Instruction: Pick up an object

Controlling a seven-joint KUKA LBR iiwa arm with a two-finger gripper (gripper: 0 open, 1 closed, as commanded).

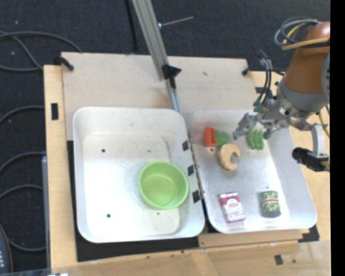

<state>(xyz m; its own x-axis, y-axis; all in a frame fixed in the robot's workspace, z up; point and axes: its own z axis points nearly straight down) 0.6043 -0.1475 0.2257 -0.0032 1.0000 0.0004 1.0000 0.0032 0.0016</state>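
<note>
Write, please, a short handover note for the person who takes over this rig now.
Gripper: above the right bin, close to the green ridged toy; nothing visibly held.
Right bin: orange block with small green piece, tan crescent, red box, green can.
Left bin: green bowl.
Done: nothing picked up yet.
Left: grasp one object and lift it.

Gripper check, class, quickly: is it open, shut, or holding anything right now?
Gripper: open, holding nothing, its fingers either side of the green toy in the right bin.
</note>
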